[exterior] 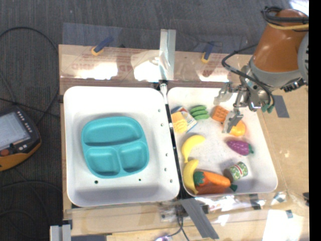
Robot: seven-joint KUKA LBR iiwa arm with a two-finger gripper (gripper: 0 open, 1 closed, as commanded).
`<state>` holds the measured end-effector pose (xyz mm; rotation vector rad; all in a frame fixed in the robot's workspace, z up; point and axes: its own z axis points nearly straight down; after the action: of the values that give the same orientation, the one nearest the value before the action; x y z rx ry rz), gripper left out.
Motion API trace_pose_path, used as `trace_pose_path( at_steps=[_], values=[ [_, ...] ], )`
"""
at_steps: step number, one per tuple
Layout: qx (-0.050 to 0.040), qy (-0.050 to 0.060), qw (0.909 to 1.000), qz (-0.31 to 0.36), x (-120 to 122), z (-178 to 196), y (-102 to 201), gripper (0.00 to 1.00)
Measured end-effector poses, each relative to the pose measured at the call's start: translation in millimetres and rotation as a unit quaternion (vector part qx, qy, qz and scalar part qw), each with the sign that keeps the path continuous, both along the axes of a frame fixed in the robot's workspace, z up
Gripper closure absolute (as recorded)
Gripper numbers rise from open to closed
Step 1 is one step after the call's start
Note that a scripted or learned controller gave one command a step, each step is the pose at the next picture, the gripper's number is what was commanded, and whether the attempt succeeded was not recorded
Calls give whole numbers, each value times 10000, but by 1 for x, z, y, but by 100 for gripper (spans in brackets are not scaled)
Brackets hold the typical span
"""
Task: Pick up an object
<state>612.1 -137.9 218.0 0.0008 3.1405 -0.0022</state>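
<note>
— Hovering where, exactly?

— My gripper [233,115] hangs over the far right part of the right bin [266,170]. My fingers [234,120] are spread apart, with nothing between them. One fingertip points down just beside the orange fruit [238,129].

— What lies in that bin?

— Toy food. An orange block [219,114] sits just left of my gripper, a green pod [199,112] left of that, and a small carton [181,120] at the far left, by the divider. A purple eggplant [239,146] lies just nearer than the orange fruit. A banana [191,145] lies in the middle left. At the near edge, a carrot [216,177] rests against a second banana [189,177] with something dark red under it, and a small can [238,170] lies to the carrot's right.

— And the left bin [75,149]?

— It holds a teal tray [115,145] with three compartments. Both bins sit side by side on the table [293,149].
</note>
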Motion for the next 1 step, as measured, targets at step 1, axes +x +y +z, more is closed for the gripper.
trace_pose_path(
  at_steps=[1],
  values=[
    [-1,-2,10000,-17,-23,-124,-14,0]
  ],
)
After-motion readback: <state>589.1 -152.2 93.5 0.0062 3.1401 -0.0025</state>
